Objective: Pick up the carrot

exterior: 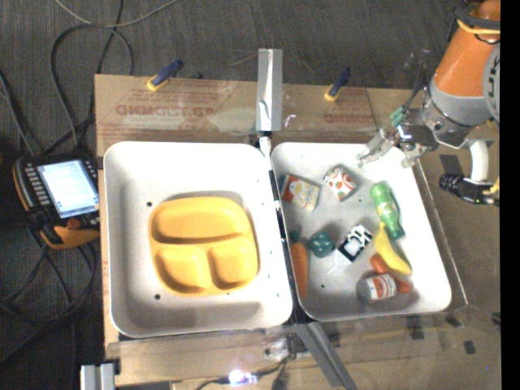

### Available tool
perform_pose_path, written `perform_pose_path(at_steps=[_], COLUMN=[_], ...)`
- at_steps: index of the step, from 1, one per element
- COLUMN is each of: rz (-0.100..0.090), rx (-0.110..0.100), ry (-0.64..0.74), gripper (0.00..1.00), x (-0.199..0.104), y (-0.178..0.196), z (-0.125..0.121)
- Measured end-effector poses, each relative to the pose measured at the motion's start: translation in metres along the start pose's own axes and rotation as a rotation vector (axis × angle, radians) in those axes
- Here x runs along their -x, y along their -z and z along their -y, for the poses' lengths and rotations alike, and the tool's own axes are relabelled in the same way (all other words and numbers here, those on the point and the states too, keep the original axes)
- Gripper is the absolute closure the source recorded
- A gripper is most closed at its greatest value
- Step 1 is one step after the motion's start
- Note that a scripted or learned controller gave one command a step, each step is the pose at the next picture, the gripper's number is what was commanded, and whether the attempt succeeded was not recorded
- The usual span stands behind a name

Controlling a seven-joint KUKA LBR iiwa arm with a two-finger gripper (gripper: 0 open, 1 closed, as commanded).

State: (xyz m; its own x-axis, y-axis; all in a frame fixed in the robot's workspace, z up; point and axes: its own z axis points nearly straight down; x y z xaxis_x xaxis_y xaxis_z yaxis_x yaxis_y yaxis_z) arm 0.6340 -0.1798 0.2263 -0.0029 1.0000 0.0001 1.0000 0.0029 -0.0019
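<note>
The carrot (300, 268) is a short orange piece lying lengthwise against the left wall of the right bin (435, 250), near the front. My gripper (387, 154) hangs over that bin's back right corner, far from the carrot. Its two fingers are spread apart and open, with nothing between them.
The right bin also holds a green bottle (387, 208), a banana (392, 254), a can (380, 287), a teal object (321, 242), a black-and-white cube (355, 242) and two small packets (302, 192). A yellow divided tray (205, 242) lies in the left bin (122, 218).
</note>
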Motion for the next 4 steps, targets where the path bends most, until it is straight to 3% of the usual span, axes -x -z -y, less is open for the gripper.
perform_pose_path(at_steps=[1,2,3,4], rz=[0.0,0.0,0.021,0.001], rx=[-0.002,0.0,0.05,-0.004], ry=[-0.014,0.196,0.139,-0.294], gripper=[0.0,0.0,0.0,0.0], x=[-0.039,-0.058,-0.061,-0.135], y=[-0.102,-0.082,-0.101,-0.044], z=[0.063,0.112,0.123,0.15])
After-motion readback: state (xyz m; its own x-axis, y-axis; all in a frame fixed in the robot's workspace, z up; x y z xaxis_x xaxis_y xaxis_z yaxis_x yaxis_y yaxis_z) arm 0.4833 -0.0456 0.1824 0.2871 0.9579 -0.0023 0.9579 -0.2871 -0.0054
